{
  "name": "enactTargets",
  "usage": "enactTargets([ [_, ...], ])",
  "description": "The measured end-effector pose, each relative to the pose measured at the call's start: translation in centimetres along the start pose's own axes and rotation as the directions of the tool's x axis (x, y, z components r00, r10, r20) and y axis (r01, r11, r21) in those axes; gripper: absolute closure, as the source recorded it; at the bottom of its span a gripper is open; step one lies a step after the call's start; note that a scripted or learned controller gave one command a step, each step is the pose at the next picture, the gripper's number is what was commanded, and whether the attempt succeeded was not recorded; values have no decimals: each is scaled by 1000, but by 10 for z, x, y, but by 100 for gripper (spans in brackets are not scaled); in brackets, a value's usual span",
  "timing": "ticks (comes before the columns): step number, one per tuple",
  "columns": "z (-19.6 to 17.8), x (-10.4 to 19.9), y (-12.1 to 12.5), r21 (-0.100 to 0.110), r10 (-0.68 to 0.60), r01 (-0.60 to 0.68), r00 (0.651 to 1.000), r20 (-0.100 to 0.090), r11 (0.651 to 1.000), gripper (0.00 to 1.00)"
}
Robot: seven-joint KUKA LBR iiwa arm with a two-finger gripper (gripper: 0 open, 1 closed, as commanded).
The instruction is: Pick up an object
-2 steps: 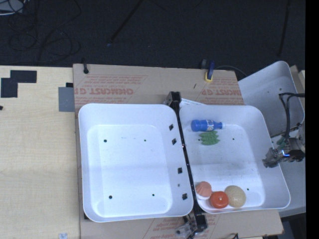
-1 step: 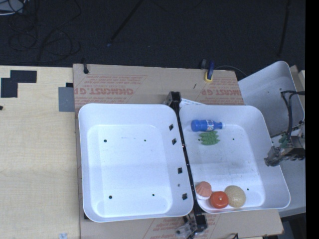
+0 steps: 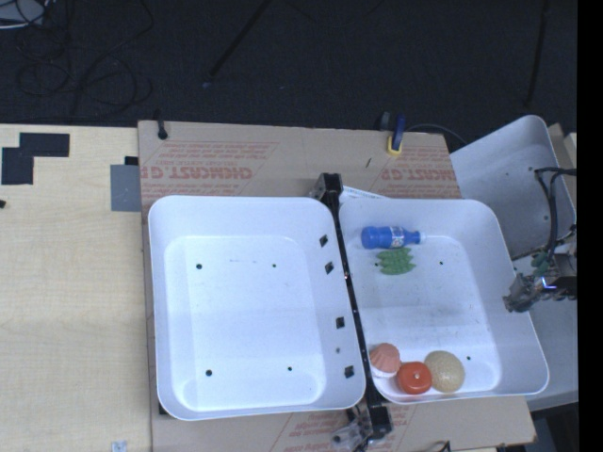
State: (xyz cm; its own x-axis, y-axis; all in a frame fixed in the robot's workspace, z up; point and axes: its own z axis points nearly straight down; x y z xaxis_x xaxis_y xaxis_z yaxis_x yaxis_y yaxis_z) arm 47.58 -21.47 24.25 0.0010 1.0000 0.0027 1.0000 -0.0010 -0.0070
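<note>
Along the near wall of the right-hand bin (image 3: 490,217) we see three rounded things huddled together: a peach-pink ball (image 3: 383,356), a glossy red round piece (image 3: 414,378) touching it, and a duller tan ball (image 3: 446,370) just beside the red one. Farther back in the same bin a small blue bottle (image 3: 389,237) with a pale label lies on its side, and just in front of it sits a crinkled green leafy piece (image 3: 397,263). Both bins are smooth white plastic with rounded corners; the left-hand bin (image 3: 165,252) shows small dark holes in its floor. A black bar (image 3: 337,252) runs between them, and beneath them lies brown cardboard (image 3: 236,163) printed with red letters, resting on a pale wood-grain tabletop (image 3: 66,281). A blue and yellow clamp (image 3: 396,133) sits at the cardboard's far edge. At the right-hand bin's outer rim we find the dark fingers (image 3: 524,296), small and blurred, so we cannot tell whether they stand wide or narrow. Every object lies toward the view's left of them and apart from them, the tan ball closest.
</note>
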Motion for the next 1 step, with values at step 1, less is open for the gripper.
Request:
enactTargets([
  [1, 25, 2, 0, -2, 0, 0, 1000, 0, 1000, 100],
])
